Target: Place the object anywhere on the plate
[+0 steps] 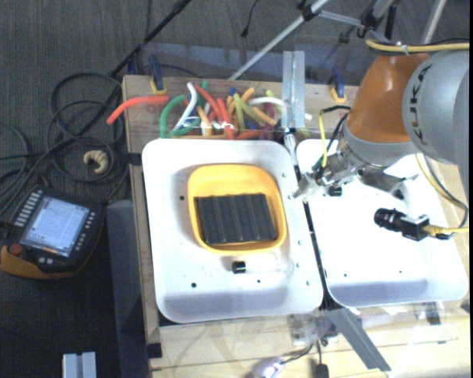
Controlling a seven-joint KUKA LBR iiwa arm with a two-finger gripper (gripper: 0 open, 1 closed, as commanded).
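Dark carpet strewn with black cables surrounds the table (221, 351), which carries 2 white bins side by side, the left bin (167, 235) holding a yellow plate (195, 186) with a dark ribbed centre. A small black object (238, 267) lies on the left bin's floor just in front of the plate, off it, while the gripper (325, 178) hangs over the right bin (378, 278) near the divide, and whether its jaws are parted or closed I cannot tell.

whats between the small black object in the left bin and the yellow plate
Camera view: a bare strip of the left white bin's floor separates the small black object from the yellow plate's front rim.
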